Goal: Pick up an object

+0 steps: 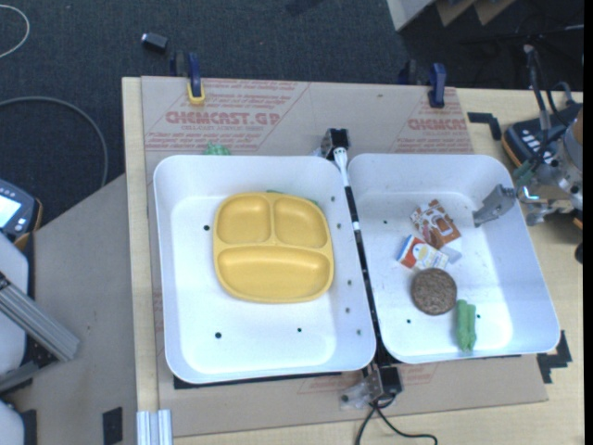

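The end effector (494, 205), its state indiscernible, was seen at the right white bin's (528, 248) edge; crowded items risked a missed grasp.

Two white bins (185, 341) side by side on cardboard-topped bench (306, 119)

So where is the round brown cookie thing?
The round brown cookie lies in the right bin, toward its front, just below the small snack packet and up-left of the green object.
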Controlling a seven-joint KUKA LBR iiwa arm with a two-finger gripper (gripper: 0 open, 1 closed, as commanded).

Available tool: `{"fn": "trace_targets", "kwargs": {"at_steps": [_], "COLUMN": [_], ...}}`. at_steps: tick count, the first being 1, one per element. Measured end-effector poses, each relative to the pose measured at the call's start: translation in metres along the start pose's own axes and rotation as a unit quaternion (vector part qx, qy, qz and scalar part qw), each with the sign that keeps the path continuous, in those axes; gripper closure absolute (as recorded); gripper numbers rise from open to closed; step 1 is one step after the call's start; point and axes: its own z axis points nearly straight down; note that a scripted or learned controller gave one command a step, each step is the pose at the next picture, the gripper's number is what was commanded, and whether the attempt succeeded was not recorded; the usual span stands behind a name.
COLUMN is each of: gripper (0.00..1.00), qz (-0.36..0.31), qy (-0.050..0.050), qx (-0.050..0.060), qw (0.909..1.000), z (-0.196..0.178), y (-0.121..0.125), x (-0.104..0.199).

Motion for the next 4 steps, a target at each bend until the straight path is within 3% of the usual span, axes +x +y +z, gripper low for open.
{"fn": "trace_targets", "kwargs": {"at_steps": [1, 2, 3, 4], "gripper": [1.0, 1.0, 1.0, 1.0], "qz": [0.0, -0.003, -0.002, 0.002], "qy": [-0.001, 0.0, -0.001, 0.001], "qx": [-0.002, -0.005, -0.01, 0.003], "qw": [1.0, 1.0, 1.0, 1.0], "z": [-0.011, -0.107, -0.246, -0.18], "y": [0.001, -0.044, -0.073, -0.074], "x": [0.0, 0.06, 0.084, 0.063]}}
